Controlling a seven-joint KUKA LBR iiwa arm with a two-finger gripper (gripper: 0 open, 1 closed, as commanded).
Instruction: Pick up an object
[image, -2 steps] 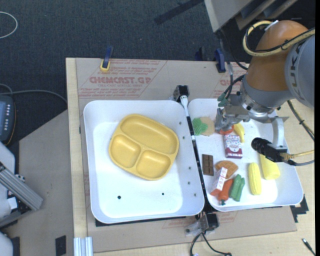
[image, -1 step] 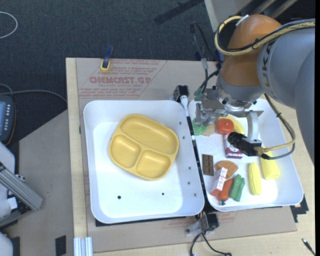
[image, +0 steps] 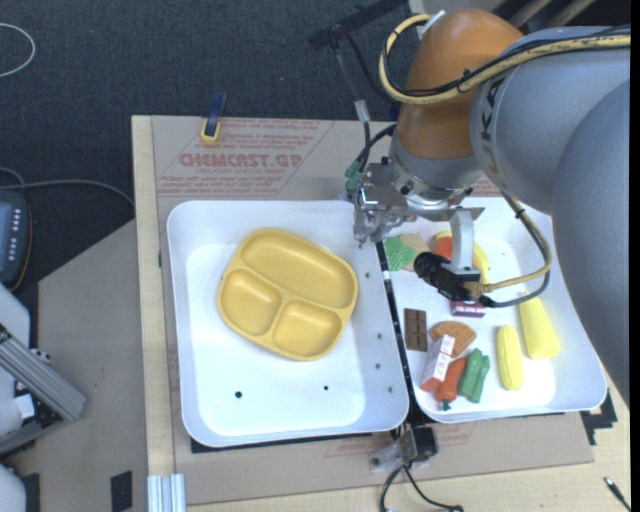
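red "CHEMCAST GP" lettering, printed upside down on brown cardboard sheet (image: 250, 150) under the bins

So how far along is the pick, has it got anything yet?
Done: the arm is down over the right bin, its pincer low by the bin's top left corner, near the green piece. In hand: nothing visibly held. Left: grasp and lift; the corn cobs, carrot and yellow tray lie untouched.

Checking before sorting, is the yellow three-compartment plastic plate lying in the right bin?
No, the yellow three-compartment plastic plate lies in the left white bin, across the divide from the toy food.
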